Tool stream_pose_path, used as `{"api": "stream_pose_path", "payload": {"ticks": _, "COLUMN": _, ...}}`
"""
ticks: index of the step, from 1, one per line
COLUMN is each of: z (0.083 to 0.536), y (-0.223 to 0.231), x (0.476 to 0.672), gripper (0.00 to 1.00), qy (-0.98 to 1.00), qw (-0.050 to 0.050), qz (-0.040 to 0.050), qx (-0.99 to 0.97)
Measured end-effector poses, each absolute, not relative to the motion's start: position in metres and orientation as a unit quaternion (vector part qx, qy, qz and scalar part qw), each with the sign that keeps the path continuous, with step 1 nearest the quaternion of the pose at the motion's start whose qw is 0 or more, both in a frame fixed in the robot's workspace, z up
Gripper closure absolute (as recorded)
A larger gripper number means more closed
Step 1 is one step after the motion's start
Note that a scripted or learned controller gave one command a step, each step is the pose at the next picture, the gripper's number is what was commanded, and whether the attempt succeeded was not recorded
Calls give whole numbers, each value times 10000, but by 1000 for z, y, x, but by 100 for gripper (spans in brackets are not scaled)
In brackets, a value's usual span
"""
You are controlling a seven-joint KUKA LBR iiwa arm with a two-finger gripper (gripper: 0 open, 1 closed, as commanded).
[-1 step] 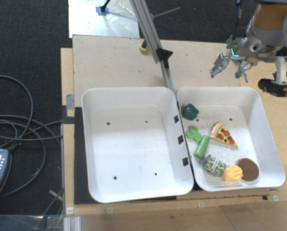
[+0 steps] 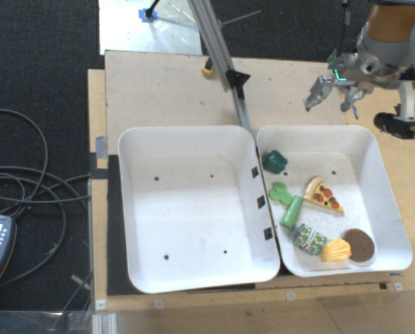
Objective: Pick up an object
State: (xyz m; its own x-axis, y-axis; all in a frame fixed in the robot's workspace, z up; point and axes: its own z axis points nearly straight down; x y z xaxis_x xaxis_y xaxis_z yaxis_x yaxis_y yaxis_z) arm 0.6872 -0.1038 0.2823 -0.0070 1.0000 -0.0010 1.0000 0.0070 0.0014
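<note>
White right bin (image 2: 383, 186) | 6 toys clustered | jaws (image 2: 335, 97) spread above far rim

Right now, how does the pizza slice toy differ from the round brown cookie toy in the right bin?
The triangular pizza slice toy is yellow with red spots, while the round brown cookie toy is one dark colour. The pizza slice toy lies near the bin's middle; the cookie toy sits in the near right corner, touching a yellow shell-shaped toy. Both lie flat in the right white bin.
</note>
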Motion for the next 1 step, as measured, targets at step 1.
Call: {"api": "stream_pose_path", "payload": {"ticks": 1, "z": 240, "y": -99, "x": 689, "gripper": 0, "qy": 7094, "qw": -3, "qz": -6, "qx": 7048}}
